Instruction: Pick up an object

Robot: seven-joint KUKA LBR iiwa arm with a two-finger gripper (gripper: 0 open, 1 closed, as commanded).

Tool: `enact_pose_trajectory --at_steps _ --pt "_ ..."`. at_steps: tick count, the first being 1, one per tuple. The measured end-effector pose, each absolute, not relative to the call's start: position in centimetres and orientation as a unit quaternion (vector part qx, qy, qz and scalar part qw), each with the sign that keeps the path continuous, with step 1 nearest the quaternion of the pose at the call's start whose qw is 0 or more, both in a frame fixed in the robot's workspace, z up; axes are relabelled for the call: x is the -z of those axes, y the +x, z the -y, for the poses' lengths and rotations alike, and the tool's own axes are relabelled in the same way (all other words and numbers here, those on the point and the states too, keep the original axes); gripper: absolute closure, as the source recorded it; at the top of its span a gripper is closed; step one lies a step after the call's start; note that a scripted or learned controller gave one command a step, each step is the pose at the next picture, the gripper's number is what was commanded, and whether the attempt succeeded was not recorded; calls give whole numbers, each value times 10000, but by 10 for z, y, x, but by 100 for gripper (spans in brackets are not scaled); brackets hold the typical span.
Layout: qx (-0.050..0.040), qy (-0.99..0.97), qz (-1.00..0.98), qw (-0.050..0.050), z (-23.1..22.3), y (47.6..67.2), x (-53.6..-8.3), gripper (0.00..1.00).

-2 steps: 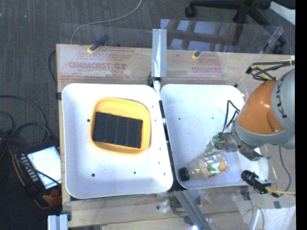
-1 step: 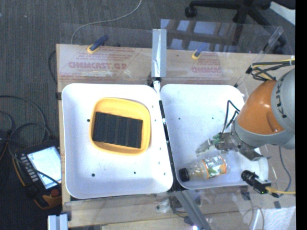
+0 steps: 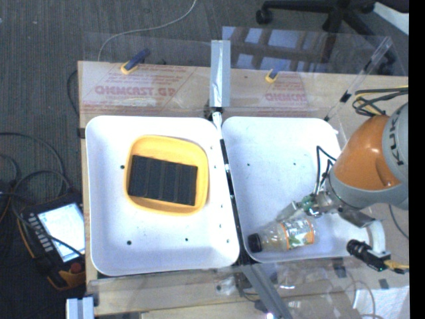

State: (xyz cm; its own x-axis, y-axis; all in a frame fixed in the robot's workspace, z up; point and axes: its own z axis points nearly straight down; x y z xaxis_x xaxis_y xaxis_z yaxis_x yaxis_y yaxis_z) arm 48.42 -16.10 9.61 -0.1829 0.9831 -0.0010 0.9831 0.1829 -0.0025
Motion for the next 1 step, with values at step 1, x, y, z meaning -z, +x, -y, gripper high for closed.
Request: enact_pose_trajectory --at_steps 1 --pt "5 -6385 7697 22 159 486 -103 100"
